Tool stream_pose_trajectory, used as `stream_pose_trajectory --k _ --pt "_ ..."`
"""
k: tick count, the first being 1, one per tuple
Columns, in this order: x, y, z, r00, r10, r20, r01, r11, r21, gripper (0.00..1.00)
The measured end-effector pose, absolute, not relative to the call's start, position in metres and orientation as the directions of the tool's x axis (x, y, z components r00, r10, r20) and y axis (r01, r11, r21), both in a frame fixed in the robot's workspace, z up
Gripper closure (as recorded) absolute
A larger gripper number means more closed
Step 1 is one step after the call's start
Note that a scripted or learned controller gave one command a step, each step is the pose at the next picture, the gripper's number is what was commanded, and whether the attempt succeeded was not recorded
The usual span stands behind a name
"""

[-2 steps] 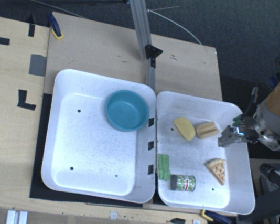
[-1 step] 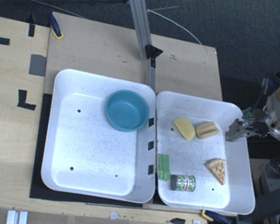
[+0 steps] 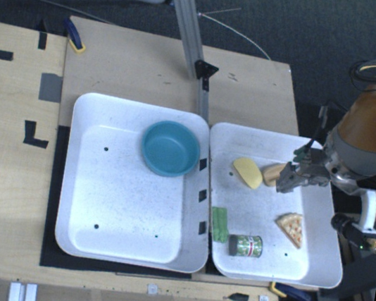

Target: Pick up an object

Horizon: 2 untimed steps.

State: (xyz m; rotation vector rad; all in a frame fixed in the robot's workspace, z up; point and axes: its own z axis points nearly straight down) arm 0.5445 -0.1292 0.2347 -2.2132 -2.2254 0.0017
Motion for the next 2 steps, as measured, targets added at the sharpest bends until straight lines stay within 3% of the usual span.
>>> stream_pose_trajectory --k 2 --pt "0.525 -0.015 0.223 -0.007 1.000 0.002 1.000 0.007 -0.004 1.00"
